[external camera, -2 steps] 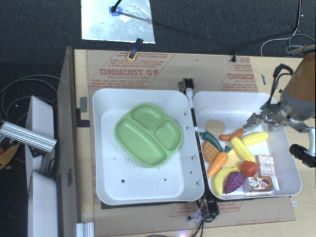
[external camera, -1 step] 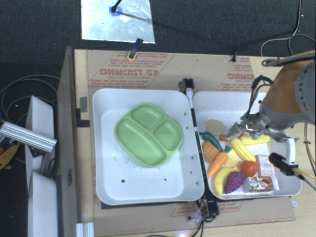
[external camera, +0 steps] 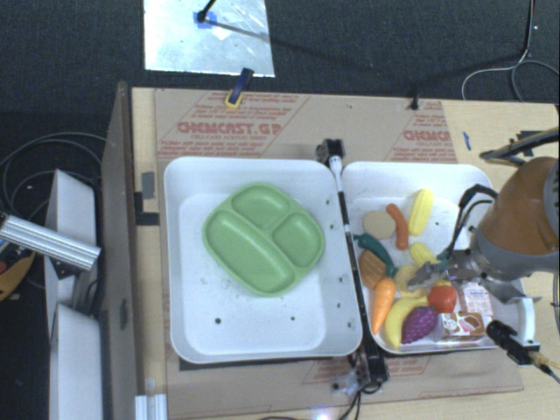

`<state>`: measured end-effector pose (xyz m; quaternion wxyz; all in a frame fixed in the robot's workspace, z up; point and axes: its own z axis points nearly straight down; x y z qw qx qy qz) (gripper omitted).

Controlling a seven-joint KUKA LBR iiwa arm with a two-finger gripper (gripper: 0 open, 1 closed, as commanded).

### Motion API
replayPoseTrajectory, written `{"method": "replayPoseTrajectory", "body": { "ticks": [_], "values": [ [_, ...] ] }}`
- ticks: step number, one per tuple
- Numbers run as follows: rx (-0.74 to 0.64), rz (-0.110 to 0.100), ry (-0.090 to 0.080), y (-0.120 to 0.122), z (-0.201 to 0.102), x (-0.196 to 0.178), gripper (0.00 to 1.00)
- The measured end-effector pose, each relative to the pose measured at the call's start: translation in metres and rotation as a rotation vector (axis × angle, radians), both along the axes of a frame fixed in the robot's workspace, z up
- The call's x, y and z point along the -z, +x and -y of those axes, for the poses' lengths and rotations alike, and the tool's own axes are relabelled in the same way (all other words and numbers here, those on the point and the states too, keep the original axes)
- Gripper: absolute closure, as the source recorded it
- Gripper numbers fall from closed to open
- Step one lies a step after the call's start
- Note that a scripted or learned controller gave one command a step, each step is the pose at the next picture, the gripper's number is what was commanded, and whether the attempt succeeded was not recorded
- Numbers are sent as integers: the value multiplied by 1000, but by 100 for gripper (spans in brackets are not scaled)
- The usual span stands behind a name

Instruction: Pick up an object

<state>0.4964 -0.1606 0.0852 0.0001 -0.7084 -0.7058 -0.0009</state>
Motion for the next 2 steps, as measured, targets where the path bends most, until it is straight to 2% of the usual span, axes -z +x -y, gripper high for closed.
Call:
{"method": "replayPoseTrajectory", "body": {
  "ticks": [1,2],
  "values": [
    [-6,7,0,5,-2,-13,100],
    [-6,6,0,4,-2,-12,0]
  ]
}}
